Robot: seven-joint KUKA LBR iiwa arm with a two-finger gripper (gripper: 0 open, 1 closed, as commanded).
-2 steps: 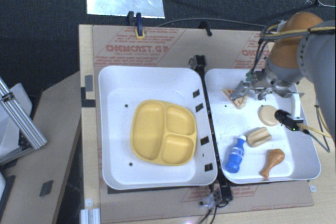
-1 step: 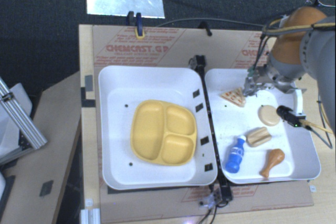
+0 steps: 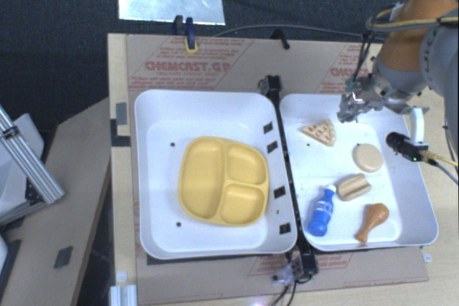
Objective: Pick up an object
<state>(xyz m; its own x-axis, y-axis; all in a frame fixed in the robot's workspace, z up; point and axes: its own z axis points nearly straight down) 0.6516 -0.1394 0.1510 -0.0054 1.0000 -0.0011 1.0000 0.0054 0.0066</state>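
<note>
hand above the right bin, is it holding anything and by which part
Nothing is held. The hand hangs above the back of the right white bin, just beyond the triangular pizza slice toy, with nothing between it and the bin.

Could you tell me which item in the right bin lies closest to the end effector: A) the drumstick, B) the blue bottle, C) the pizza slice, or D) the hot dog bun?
C: the end effector hovers just above and right of the pizza slice, far from the others.

Pizza slice (image 3: 318,132) flat in right bin (image 3: 423,226)
</note>
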